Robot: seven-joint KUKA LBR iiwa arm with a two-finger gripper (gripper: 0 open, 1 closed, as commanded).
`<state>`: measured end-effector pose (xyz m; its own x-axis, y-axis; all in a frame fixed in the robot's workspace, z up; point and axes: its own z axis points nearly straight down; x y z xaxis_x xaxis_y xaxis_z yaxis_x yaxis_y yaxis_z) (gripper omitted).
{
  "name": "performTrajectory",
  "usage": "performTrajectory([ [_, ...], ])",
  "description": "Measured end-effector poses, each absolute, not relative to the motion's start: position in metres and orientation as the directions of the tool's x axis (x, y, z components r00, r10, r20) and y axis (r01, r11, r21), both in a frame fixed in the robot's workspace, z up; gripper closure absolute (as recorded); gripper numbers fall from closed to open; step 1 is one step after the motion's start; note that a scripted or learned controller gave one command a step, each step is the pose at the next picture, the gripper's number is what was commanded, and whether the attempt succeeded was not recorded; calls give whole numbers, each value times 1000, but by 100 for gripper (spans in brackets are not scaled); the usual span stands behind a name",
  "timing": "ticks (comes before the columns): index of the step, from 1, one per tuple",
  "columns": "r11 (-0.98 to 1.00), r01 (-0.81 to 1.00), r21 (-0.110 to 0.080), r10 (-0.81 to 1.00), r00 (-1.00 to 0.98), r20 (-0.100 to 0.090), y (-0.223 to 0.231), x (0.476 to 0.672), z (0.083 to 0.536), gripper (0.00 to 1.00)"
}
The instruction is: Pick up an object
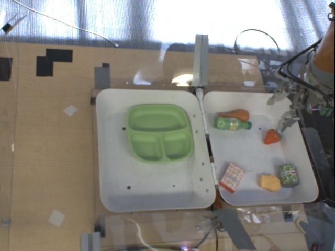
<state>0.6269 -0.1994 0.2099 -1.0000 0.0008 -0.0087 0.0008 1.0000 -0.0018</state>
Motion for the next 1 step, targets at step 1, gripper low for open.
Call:
performTrajectory([
  [1,978,208,1,208,-978,-12,-160,648,92,0],
])
